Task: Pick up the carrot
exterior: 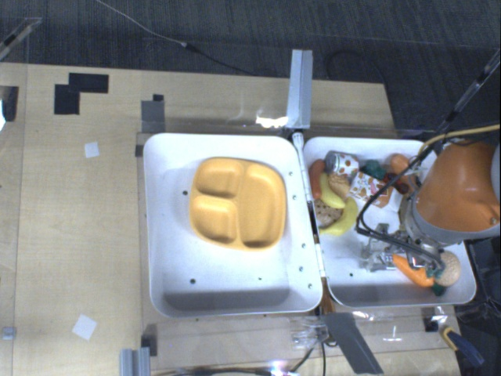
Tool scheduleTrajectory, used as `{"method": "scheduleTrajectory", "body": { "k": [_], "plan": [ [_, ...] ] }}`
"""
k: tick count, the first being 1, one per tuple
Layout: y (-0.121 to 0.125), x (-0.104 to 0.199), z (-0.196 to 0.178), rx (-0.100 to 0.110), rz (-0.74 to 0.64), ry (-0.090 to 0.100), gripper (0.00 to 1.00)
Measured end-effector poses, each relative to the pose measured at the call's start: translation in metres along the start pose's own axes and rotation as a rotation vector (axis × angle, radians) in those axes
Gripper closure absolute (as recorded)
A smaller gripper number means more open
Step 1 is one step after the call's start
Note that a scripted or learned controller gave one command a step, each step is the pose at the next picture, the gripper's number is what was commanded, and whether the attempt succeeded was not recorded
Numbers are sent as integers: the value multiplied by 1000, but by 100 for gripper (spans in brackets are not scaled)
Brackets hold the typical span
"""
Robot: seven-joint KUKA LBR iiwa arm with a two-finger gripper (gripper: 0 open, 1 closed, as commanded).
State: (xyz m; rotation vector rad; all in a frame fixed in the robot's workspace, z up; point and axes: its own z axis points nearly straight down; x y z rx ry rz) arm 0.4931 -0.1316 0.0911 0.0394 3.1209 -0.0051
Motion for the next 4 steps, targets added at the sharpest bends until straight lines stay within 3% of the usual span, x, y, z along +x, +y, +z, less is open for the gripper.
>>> {"method": "scheduleTrajectory", "body": {
  "k": [1, 2, 3, 4],
  "plan": [
    [1, -4, -12, 2, -5, -10, 100],
    [0, -1, -131, 1, 16, 1, 100],
    [0, 1, -128, -1, 16, 9, 0],
    [-5, -8, 1, 0, 161, -1, 0]
  ]
}}
